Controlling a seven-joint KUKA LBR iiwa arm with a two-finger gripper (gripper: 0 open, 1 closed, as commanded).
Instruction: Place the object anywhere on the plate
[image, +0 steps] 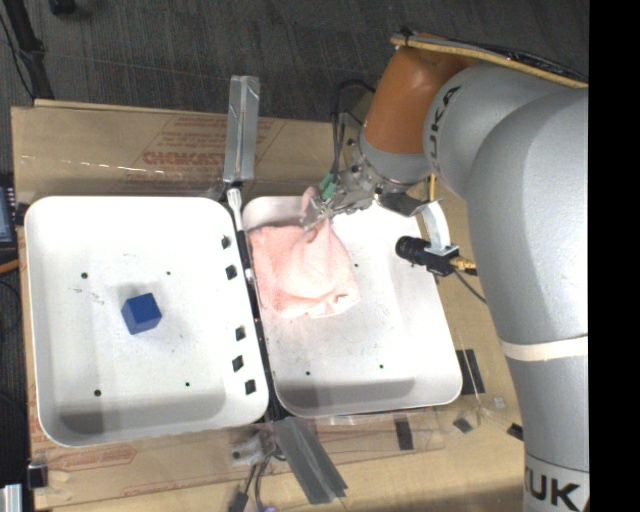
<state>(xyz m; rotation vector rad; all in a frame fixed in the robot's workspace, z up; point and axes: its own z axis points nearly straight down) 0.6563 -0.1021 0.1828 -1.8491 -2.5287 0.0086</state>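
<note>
Where cardboard covers the bench, a blue cube sits in the left bin; gripper clamped on pink cloth, right bin.

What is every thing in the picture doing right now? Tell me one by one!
Pink cloth: crumpled in the right bin, its top corner pulled up at the gripper.
Gripper: over the far end of the right bin, at the cloth's top corner.
Blue cube: sitting alone on the left bin's floor.
Left bin: flat on the bench.
Right bin: flat beside the left bin, touching it.
</note>
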